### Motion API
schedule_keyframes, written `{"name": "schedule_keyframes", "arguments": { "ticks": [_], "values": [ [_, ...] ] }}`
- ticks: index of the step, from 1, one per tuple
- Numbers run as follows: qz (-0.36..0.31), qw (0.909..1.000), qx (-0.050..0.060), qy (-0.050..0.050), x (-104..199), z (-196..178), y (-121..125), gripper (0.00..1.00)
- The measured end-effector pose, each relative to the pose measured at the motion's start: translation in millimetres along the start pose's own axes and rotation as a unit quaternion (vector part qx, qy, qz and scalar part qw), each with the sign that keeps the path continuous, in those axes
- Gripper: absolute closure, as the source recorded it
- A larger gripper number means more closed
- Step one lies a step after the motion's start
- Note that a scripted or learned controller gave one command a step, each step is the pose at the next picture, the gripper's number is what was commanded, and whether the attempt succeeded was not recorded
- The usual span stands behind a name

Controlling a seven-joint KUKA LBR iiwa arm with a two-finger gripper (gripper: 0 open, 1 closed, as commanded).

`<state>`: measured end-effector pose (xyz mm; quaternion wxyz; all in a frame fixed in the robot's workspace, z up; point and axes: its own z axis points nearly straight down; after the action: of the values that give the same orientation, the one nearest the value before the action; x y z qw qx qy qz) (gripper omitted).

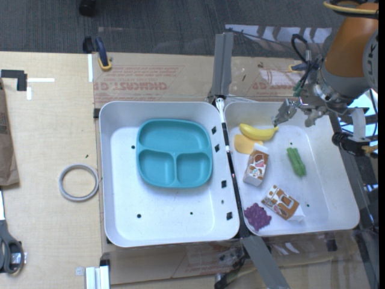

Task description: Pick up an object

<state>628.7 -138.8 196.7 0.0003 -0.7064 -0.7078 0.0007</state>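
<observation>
Two white bins are sitting on the bench; the gripper (296,114) is hovering over the right bin (337,179) (jaws apart, holding nothing) beside the banana (257,132).

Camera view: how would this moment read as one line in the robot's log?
step: reaching | gripper: open, holding nothing, above right bin far edge | nearest: banana | also in bin: green pepper, two cartons, grapes | left bin: teal plate

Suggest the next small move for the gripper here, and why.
Probably lower the gripper a little toward the banana. It hovers with its fingers apart over the right bin, just beyond the banana's end, with nothing between them, and the banana is the nearest item.
</observation>
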Motion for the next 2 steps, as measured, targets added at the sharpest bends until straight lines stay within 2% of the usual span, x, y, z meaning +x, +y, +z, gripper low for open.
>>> {"name": "schedule_keyframes", "arguments": {
  "ticks": [1, 2],
  "values": [
    [0.009, 1.0000, 0.001, 0.000, -69.1, 52.5, -3.7, 0.00],
    [-0.032, 0.9995, 0.000, 0.000, -63.9, 105.2, -48.1, 0.00]
  ]
}}
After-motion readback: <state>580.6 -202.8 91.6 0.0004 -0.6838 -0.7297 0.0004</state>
